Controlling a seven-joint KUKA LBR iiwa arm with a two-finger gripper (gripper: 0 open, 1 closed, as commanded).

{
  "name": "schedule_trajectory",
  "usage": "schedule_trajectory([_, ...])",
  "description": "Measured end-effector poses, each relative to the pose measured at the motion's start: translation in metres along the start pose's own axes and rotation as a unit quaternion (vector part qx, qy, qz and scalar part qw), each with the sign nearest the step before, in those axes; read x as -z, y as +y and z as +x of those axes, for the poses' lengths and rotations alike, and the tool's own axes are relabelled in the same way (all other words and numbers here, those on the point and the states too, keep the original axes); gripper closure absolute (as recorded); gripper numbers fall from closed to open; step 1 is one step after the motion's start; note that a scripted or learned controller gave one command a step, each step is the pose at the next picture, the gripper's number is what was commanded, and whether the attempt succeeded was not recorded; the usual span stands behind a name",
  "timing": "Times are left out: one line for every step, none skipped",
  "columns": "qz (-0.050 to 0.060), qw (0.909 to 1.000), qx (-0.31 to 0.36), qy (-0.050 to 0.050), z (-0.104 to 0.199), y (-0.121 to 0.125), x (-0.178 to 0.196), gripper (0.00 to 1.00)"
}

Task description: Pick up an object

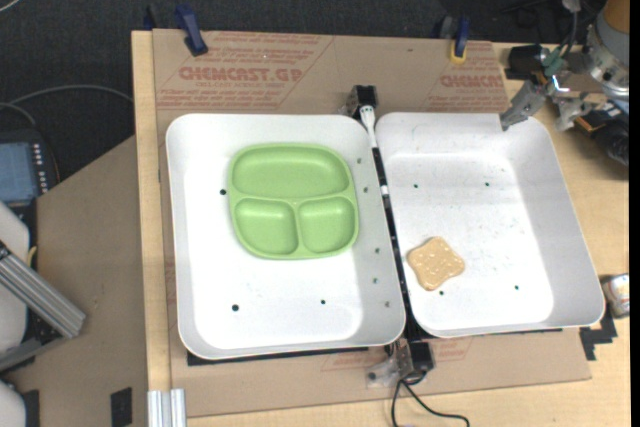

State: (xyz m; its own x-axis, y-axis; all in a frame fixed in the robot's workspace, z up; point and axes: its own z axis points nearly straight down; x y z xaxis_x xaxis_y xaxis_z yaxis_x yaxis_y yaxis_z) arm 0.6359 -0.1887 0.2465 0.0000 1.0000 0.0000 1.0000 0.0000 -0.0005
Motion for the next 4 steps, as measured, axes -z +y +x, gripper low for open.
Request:
schedule_trajectory([-0.006,1.0,-0.002,-0.003,-0.039,-0.062,0.125,0.0])
schedule_trajectory([-0.011,0.9999,0.003,-0.003,0.021,-0.098,0.301,0.0])
schedule_trajectory([0.0,1.0,0.004,0.001,0.104,-0.151,0.29,0.0])
schedule_trajectory([-0.002,1.0,-0.005,-0.002,0.009,-0.158,0.289,0.0])
